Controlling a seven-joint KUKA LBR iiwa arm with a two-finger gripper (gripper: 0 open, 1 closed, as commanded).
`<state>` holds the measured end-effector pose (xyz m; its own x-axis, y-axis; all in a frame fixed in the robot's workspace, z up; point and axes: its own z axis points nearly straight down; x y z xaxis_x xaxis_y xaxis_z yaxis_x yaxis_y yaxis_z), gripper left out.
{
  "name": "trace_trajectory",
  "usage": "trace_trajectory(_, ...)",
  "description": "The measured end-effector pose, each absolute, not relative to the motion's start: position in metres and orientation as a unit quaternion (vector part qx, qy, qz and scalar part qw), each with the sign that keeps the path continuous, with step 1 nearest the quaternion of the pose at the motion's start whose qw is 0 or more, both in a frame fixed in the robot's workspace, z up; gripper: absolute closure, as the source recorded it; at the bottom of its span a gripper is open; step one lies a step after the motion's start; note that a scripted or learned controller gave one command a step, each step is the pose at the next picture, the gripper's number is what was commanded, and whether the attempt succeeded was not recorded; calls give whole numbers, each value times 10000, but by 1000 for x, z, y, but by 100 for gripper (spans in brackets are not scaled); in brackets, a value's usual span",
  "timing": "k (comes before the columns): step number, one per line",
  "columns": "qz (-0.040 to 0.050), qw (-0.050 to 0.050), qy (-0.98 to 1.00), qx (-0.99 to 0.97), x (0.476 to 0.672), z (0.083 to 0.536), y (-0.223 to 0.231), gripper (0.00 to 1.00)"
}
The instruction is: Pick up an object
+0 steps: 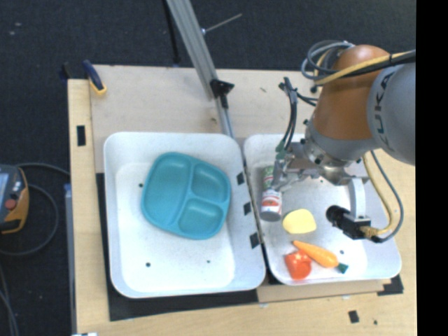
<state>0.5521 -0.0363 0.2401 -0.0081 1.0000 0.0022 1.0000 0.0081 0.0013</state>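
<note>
The right bin [378, 257] holds a small can with a red and white label [271, 203] near its left wall. A yellow lemon-like piece [299, 221] lies just right of the can. Toward the front lie an orange carrot [316, 253] and a red pepper [297, 265]. My gripper [277, 176] hangs from the orange-banded wrist directly above the can, its tip at the can's top. Whether the can is gripped is unclear from this angle.
A teal divided plate [187, 195] lies in the left bin [126, 257]. A slanted metal rail [196, 44] runs from the top down to the wall between the bins. A black fitting on a cable [346, 221] hangs over the right bin.
</note>
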Motion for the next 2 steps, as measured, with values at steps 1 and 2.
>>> trace_trajectory(1,-2,5,-7095,-7047,532,231,12,100)
trace_trajectory(2,-5,6,-7099,-7043,515,226,64,100)
